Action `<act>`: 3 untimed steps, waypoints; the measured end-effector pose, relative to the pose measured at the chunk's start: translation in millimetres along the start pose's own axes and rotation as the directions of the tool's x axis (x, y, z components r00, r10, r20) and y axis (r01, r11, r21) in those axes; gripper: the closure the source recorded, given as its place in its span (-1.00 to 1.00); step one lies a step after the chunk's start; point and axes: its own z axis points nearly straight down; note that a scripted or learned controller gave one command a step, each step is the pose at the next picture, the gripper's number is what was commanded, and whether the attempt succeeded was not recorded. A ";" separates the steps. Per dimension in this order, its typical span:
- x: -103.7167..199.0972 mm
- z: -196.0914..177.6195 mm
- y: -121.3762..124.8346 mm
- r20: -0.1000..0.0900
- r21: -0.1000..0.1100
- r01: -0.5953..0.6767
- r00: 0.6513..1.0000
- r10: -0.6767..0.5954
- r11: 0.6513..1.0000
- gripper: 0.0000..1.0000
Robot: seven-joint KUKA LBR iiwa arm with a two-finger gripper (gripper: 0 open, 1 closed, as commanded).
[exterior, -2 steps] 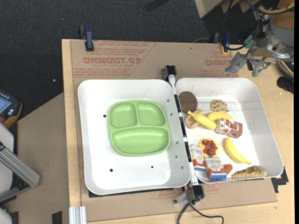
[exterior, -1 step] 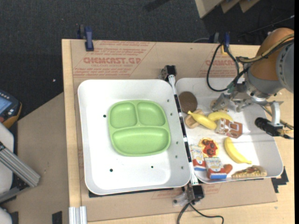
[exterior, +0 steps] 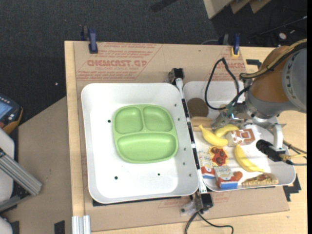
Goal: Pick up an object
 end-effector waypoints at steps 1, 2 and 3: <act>-1.9 -11.0 3.2 0.003 -0.008 0.000 1.000 0.001 1.000 1.00; -1.8 -10.3 2.9 0.003 -0.007 -0.001 1.000 0.001 1.000 -1.00; -16.9 0.3 -41.8 0.001 0.000 -0.003 1.000 0.003 1.000 -1.00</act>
